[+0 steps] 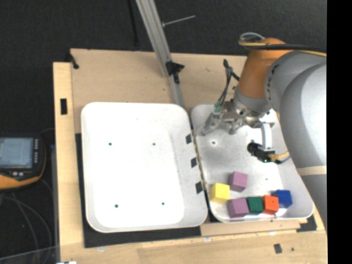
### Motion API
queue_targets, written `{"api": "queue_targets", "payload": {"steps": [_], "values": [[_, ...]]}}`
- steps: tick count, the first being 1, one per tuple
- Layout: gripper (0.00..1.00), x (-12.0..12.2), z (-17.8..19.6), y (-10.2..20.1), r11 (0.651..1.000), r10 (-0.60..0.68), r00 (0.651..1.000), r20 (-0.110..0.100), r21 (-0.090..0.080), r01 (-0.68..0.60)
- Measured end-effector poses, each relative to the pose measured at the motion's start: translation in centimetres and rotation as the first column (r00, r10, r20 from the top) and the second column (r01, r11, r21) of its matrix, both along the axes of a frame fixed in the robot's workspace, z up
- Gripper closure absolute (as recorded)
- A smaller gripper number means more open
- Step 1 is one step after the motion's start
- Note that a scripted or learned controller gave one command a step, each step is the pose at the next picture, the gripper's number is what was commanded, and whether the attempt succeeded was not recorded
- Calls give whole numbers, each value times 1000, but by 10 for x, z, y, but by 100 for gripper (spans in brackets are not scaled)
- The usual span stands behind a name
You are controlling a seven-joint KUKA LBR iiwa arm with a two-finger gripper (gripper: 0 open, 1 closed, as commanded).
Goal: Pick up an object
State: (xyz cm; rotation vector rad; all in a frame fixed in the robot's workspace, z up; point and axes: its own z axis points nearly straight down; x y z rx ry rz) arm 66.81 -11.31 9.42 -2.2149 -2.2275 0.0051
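Several small blocks lie at the near end of the right bin (220,153): a yellow block (221,192), a purple block (238,180), a second purple block (238,207), a green block (255,204), an orange block (271,203) and a blue block (283,197). My gripper (221,124) hangs over the far end of that bin, well apart from the blocks. Its two fingers are spread, and nothing sits between them.
The left bin (137,164) lies beside the right one. A slanted metal rod (159,43) rises from the bench behind the bins. A handheld device (19,155) rests off the bench at the left. The grey arm (302,109) covers the right bin's far right side.
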Motion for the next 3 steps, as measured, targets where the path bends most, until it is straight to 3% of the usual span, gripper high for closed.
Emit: {"api": "queue_targets", "payload": {"steps": [3], "values": [[0,1,4,-1,1000,1,1000,5,-2,-1]]}}
